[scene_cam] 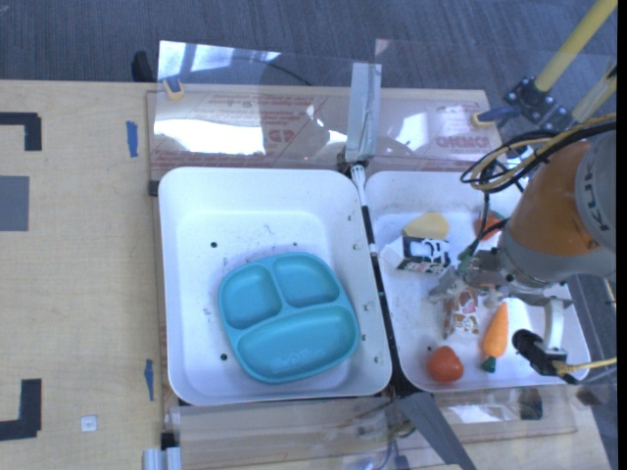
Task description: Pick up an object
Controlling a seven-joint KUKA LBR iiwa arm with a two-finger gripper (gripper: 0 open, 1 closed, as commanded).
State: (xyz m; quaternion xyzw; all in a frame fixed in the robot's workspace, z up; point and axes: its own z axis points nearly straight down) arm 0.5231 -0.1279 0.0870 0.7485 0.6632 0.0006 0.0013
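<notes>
We read this as the reach step: gripper [468, 284] low in right bin [411, 186], grip state we cannot tell. Carrot [496, 331] just beside it, tomato [445, 362] nearer us. Next: settle onto one object.

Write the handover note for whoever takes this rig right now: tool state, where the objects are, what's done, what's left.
Tool: low in the right bin, over the patterned toy; I cannot tell whether it grips anything.
Right bin objects: yellow piece and black-and-white toy toward the back, carrot and red tomato toward the front.
Left bin: blue divided plate.
Done: arm has reached into the right bin.
Left: nothing visibly lifted yet; a grasp and a lift remain to be confirmed.
</notes>
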